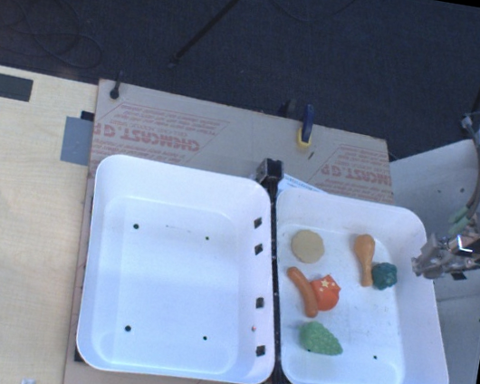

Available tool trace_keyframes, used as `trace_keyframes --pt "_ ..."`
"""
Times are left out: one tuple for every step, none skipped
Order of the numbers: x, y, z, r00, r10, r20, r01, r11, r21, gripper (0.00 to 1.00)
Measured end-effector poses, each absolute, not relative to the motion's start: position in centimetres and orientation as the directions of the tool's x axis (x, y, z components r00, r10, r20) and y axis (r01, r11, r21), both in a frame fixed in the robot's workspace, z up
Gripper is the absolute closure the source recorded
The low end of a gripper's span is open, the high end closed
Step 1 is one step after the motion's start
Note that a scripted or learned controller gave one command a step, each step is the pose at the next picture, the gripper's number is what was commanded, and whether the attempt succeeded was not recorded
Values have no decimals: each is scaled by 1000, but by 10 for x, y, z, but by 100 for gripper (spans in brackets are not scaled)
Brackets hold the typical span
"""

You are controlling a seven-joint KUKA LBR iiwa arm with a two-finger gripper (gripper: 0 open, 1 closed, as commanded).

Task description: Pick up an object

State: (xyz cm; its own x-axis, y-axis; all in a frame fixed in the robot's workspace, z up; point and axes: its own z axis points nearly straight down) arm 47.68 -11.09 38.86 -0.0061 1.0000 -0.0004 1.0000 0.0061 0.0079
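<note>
Two shallow white bins sit side by side on a cardboard sheet [230,143] printed with red lettering, and everything loose lies in the right bin [418,356]; the left bin [109,255] shows only a few small dark dots on its floor. Taking the right bin as the landmark: a pale tan disc [308,244] rests near its upper left corner, an orange sausage-shaped piece [303,290] lies slantwise below the disc, and a red block with white specks [326,290] touches the sausage's right side. A green leafy lump [320,339] sits lower in the bin, toward its near edge. Toward the bin's right side, a tan drumstick shape [364,257] lies with its thick end uppermost, and a dark teal lump [383,275] sits just beside its lower end, possibly touching it. The gripper [434,262] hangs over the bin's right rim, outside the cluster of toys and near the teal lump; it is small and blurred here, so whether it is spread or closed cannot be told, and nothing is seen in it. A blue-and-yellow clamp [306,126] grips the cardboard beyond the bin's far edge.
</note>
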Motion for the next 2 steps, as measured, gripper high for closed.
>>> trace_keyframes --pt "472 -150 179 3 1000 4 1000 -3 -18 100" --pt "536 -89 235 -8 1000 1 1000 8 4 100"
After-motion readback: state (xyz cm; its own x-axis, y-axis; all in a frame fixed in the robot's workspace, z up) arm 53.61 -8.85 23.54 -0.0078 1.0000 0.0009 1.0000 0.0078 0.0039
